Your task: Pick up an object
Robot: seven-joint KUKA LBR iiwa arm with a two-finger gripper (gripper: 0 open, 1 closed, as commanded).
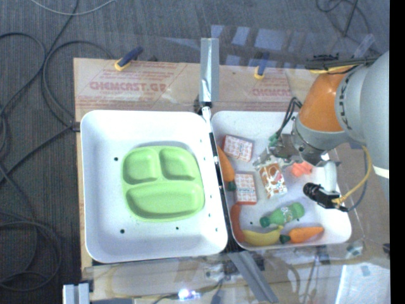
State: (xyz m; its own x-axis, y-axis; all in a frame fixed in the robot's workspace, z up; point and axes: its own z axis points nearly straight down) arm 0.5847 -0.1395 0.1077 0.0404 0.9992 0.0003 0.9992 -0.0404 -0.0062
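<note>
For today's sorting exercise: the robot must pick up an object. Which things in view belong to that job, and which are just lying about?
Job: gripper, small carton, green bottle, carrot, banana, right bin.

Lying about: green tray, left bin, floor cables, clamps.

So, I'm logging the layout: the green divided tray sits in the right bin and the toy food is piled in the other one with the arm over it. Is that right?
Not quite. The camera view shows the green divided tray in the left bin. The toy food, such as the banana and carrot, lies in the right bin, with the arm over it.
</note>
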